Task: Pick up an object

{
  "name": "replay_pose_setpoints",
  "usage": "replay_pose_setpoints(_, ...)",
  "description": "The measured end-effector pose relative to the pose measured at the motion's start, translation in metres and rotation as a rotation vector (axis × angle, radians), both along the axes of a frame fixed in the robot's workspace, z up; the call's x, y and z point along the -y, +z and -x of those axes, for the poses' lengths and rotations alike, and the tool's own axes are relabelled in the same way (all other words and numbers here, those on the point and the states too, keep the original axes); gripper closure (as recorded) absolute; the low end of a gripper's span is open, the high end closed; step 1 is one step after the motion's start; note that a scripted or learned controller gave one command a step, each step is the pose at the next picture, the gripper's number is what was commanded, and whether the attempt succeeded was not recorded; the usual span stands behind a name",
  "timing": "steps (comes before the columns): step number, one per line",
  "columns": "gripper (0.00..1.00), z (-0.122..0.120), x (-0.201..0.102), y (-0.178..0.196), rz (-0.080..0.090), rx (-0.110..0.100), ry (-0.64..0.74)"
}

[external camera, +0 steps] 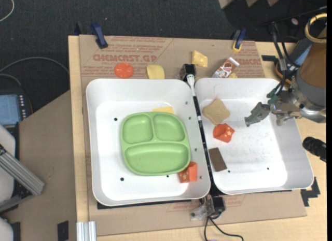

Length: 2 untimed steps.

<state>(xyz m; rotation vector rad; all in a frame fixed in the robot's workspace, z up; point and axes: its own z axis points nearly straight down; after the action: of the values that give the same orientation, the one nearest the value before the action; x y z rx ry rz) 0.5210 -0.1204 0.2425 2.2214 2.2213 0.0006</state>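
My gripper (pixel 265 117) hangs over the right part of the right bin (pixel 290 178), with its fingers apart and nothing between them. To its left in that bin lie a red block (pixel 223 132), a tan bread-like piece (pixel 216 111) and a flat brown rectangle (pixel 217 159). The red block is about a finger's length from the nearer fingertip. The left bin (pixel 101 131) holds a green divided plate (pixel 154 143), with a pale yellow piece (pixel 163 110) behind it and an orange block (pixel 189 172) at its lower right corner.
On the cardboard behind the bins lie an orange disc (pixel 123 70), a yellow lump (pixel 155 72), a yellow wedge (pixel 199 58), a small printed carton (pixel 225 69) and a black item (pixel 187 70). Blue clamps (pixel 98 34) grip the board's far edge.
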Motion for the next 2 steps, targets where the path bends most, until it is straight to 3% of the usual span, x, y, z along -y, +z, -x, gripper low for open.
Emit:
replay_pose_setpoints(1,0.0,-0.011,-0.027,-0.148,-0.004,-0.012,0.002)
replay_pose_setpoints(2,0.0,-0.096,0.043,-0.086,0.008,0.013,-0.001)
